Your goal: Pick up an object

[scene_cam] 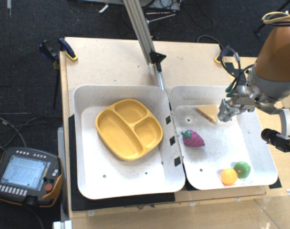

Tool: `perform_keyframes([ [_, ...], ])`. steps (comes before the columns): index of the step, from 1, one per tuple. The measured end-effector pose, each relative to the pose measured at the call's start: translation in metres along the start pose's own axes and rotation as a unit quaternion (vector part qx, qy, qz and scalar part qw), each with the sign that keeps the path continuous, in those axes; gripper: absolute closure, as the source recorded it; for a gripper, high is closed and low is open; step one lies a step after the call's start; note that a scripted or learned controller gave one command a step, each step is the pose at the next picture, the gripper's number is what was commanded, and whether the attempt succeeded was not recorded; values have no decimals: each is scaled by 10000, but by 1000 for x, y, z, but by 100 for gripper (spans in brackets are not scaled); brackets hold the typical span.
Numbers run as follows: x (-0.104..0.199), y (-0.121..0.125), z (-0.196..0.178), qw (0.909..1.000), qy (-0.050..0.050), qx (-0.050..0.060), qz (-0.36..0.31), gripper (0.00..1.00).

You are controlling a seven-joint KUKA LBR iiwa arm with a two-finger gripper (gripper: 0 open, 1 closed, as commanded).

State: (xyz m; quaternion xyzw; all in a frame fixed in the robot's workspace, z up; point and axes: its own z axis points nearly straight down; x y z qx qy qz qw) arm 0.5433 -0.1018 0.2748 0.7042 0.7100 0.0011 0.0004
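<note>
In the right bin (pixel 259 142) lie a tan wedge-shaped piece (pixel 207 112) near the back, a purple bunch of grapes (pixel 193 138) near the left wall, and an orange ball (pixel 229 176) beside a green ball (pixel 242 169) at the front. My gripper (pixel 224 115) hangs low over the back of this bin, right at the wedge's right end. Whether it touches the wedge I cannot tell.
The left bin (pixel 88 171) holds a yellow three-compartment plate (pixel 129 128). A slanted metal pole (pixel 142 27) rises behind the bins. A teach pendant (pixel 25 175) lies off the bench at the left.
</note>
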Motion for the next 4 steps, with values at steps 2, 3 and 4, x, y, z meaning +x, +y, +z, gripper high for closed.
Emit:
perform_keyframes([
  [2,97,41,15,10000,1,0,1,100],
  [3,139,57,17,10000,1,4,3,100],
  [4,188,71,35,10000,-1,13,3,100],
])
